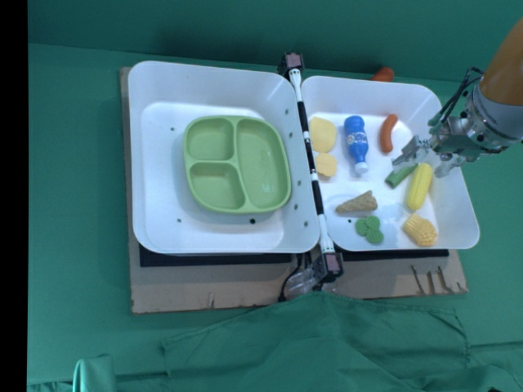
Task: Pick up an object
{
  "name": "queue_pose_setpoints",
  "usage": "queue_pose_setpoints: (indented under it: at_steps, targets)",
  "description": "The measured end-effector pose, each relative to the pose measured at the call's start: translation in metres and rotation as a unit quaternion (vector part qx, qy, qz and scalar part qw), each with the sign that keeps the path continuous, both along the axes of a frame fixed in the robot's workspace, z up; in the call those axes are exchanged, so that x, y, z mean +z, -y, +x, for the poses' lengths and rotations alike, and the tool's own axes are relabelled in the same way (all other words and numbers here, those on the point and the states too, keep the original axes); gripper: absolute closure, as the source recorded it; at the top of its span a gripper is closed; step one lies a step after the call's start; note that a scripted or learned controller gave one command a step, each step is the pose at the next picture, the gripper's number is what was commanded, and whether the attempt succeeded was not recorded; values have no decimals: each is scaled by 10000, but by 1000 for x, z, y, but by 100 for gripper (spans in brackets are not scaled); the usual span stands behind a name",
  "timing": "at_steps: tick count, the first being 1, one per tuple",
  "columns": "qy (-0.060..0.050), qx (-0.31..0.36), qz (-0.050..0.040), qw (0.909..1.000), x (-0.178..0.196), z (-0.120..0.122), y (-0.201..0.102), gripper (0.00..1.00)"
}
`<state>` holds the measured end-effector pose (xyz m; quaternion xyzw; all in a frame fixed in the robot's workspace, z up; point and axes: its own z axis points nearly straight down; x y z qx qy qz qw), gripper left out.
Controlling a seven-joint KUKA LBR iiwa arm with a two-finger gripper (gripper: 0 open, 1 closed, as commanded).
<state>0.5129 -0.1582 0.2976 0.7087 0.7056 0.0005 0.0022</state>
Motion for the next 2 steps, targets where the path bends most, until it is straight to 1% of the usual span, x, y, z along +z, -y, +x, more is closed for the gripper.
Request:
queue_pose_setpoints:
  at_steps: [1,2]
  targets:
    - [22,-18,-32,10000,-94,4,32,0]
    - [34,-19,-24,10000,-81,4,30,100]
